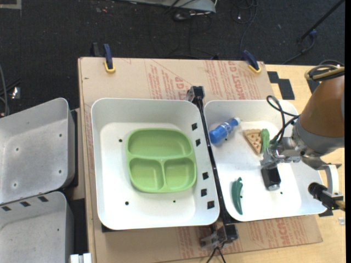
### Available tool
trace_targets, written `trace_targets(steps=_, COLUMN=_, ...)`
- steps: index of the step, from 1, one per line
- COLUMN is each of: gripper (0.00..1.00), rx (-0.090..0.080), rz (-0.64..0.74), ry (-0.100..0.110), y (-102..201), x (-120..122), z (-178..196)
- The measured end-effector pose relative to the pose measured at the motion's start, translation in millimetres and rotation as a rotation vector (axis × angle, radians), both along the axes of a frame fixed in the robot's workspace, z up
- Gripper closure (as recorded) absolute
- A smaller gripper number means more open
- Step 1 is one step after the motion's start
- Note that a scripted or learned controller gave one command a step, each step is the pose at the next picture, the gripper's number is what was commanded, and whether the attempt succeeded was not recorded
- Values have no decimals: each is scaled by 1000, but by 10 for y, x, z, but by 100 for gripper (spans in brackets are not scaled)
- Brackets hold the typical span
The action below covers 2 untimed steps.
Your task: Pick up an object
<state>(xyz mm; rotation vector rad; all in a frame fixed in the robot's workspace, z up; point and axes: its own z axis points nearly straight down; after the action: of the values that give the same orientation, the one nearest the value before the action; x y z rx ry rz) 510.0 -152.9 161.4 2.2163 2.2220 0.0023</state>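
Note:
The right bin (285, 204) holds a blue bottle (222, 130) lying at its upper left, a tan pizza-slice toy (253, 141) with a light green piece (265, 140) beside it, and a dark green pepper-like toy (237, 195) near the front. My gripper (271, 178) hangs low over the bin's right half, just below the pizza slice and right of the dark green toy. Its dark tip points down at the bin floor. I see nothing held in it.
The left bin (109, 147) carries a green three-compartment plate (161, 159). A black divider (208, 158) runs between the bins. Grey trays (33, 147) lie off the bench at the left. The arm's orange band (329, 114) stands over the right bin's right edge.

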Motion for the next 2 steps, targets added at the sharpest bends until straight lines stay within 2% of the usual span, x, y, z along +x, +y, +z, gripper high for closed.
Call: trace_targets(steps=2, gripper=100, rx=0, rz=0, ry=0, y=-120, x=36, z=924)
